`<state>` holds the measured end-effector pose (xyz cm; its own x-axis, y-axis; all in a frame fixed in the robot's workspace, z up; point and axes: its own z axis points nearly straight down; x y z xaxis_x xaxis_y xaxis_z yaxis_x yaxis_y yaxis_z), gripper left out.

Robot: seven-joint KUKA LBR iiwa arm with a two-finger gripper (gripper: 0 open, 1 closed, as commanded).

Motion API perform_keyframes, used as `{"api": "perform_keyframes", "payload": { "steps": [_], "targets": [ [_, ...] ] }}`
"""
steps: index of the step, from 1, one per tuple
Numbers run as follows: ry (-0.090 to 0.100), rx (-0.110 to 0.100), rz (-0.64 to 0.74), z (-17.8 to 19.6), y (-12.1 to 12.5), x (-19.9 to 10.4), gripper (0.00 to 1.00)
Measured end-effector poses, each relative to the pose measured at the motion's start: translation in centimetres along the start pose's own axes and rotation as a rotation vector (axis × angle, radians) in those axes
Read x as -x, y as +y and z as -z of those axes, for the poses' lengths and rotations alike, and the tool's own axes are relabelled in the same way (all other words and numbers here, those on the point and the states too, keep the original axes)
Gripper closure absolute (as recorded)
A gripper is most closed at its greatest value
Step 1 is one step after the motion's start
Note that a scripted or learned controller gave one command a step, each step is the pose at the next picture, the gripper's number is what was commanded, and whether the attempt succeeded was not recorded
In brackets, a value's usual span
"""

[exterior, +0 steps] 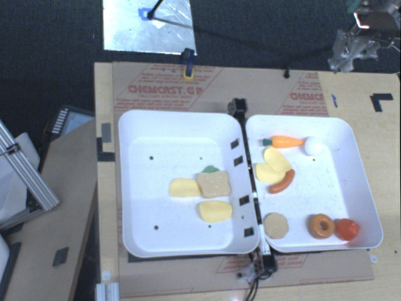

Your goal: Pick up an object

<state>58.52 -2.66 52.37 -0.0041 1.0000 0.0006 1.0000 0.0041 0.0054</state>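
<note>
Left bin (pixel 135 168) holds bread slice (pixel 213 184); right bin (pixel 351 168) holds carrot (pixel 287 142); gripper (pixel 358 46) state unclear.

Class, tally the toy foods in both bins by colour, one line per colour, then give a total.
Yellow: 4
Orange: 2
Red: 2
Tan: 2
White: 1
Green: 1
Total: 12

Even, bright overhead light, glare on the foil sheet (pixel 149 16), slightly soft focus throughout.
</note>
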Motion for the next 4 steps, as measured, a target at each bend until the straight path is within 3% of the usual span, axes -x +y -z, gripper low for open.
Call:
{"api": "perform_keyframes", "payload": {
  "steps": [1, 2, 3, 4],
  "targets": [
    [-0.001, 0.001, -0.005, 1.4, -8.0, 2.3, 1.0],
    [-0.003, -0.002, -0.011, 1.2, -10.0, 9.8, 1.0],
    [-0.004, -0.002, -0.01, 1.2, -10.0, 17.6, 1.0],
    [-0.002, -0.002, 0.002, 1.1, -4.2, 17.9, 1.0]
  ]
}}
